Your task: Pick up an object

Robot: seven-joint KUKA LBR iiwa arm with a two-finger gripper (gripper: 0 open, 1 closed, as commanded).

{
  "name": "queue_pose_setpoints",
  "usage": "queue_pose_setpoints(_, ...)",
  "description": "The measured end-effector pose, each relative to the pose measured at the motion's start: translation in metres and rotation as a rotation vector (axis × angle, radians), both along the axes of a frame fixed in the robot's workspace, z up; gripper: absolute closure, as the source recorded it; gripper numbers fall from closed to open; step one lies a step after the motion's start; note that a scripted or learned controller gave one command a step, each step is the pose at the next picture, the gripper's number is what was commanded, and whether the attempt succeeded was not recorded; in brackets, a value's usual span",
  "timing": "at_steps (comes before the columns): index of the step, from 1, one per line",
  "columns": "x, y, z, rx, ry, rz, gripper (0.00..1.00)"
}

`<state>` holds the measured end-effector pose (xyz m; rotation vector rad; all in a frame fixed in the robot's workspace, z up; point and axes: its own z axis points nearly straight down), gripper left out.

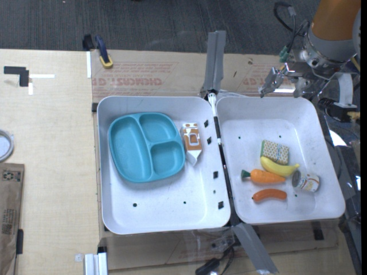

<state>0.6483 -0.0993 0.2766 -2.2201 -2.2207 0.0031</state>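
Observation:
In the right bin (246, 208) lies a cluster of small items: a green-and-white square pack (275, 151), a yellow banana (280, 167), an orange carrot (266, 177), an orange-red sausage shape (269, 195) and a small can (307, 182) on its side. The left bin (114, 211) holds a blue divided plate (146, 148) and an orange-and-white packet (192, 142) next to it. My gripper (285, 85) hangs above the right bin's far rim, well away from the cluster. It is open, with nothing between its fingers.
A grey divider post (215, 62) rises between the bins at the back. Cables (289, 19) trail from the wrist at the upper right. Cardboard (143, 73) lies behind the bins, with a blue-and-yellow clamp (102, 50) at its left corner.

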Motion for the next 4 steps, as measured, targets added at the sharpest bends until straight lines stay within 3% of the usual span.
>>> queue_pose_setpoints(1, -0.026, -0.021, -0.143, 0.0, -0.001, 0.21, 0.0)
queue_pose_setpoints(2, -0.101, -0.04, -0.173, -0.003, -0.007, 0.167, 0.0)
queue_pose_setpoints(3, -0.1, -0.042, -0.163, -0.005, -0.01, 0.162, 1.0)
queue_pose_setpoints(4, -0.1, -0.042, -0.163, -0.005, -0.01, 0.163, 0.0)
